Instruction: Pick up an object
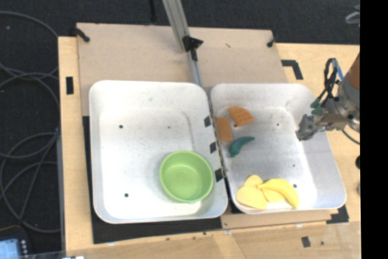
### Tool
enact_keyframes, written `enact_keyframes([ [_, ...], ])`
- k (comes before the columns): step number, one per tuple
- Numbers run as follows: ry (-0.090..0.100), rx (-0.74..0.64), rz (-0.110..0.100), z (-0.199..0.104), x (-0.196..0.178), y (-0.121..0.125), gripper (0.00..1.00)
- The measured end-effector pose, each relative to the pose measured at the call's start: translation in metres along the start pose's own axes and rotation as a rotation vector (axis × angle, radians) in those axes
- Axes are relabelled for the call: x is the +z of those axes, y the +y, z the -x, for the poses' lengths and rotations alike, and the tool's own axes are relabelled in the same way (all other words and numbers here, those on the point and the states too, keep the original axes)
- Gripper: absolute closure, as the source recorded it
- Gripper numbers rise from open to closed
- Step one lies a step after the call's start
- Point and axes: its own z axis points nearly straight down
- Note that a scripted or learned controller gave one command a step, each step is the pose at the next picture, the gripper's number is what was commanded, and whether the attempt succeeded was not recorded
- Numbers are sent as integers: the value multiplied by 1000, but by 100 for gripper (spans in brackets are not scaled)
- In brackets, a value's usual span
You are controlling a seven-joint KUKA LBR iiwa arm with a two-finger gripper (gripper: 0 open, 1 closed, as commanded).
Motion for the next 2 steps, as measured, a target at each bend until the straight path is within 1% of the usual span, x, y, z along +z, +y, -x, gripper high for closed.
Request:
enact_keyframes([
  [1,-1,0,0,-55,5,21,100],
  [2,-1,3,-1,-89,11,48,100],
])
